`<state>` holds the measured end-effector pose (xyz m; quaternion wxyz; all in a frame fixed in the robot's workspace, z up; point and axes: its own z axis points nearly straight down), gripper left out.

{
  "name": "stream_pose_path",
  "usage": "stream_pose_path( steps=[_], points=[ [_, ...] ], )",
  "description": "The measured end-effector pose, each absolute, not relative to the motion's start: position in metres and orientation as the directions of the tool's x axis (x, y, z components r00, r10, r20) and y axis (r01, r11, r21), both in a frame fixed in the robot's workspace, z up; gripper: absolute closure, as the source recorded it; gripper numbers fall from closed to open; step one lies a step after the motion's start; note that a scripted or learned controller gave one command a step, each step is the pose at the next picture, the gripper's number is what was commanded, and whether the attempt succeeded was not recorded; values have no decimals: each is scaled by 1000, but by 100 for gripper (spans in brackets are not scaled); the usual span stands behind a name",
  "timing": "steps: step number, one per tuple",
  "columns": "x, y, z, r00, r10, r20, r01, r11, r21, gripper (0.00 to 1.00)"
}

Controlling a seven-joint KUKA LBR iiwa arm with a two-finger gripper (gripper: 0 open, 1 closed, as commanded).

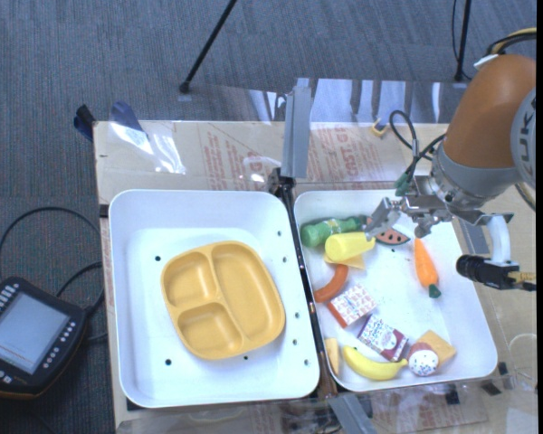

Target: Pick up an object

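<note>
My gripper [400, 217] hangs with fingers spread, gripping nothing, over the right bin [481, 319] at 12 o'clock, watermelon slice [395, 236] just under them, and descending off-centre could nudge it against the yellow cup [347, 247] crowding its 9 o'clock.

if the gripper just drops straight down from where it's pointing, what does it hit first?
Probably the watermelon slice, just under the gripper. The yellow toy lies close on its left. Depth is hard to judge from this slanted view.
</note>
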<state>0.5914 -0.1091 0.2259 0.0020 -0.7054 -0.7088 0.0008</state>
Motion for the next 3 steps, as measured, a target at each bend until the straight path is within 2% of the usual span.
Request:
stream_pose_path(
  steps=[1, 2, 3],
  points=[
    [596, -180, 191, 89, 996, 1, 996, -89, -7, 0],
    [601, -200, 102, 135, 991, 0, 991, -135, 7, 0],
    [598, -200, 107, 138, 990, 3, 990, -138, -3, 100]
  ],
)
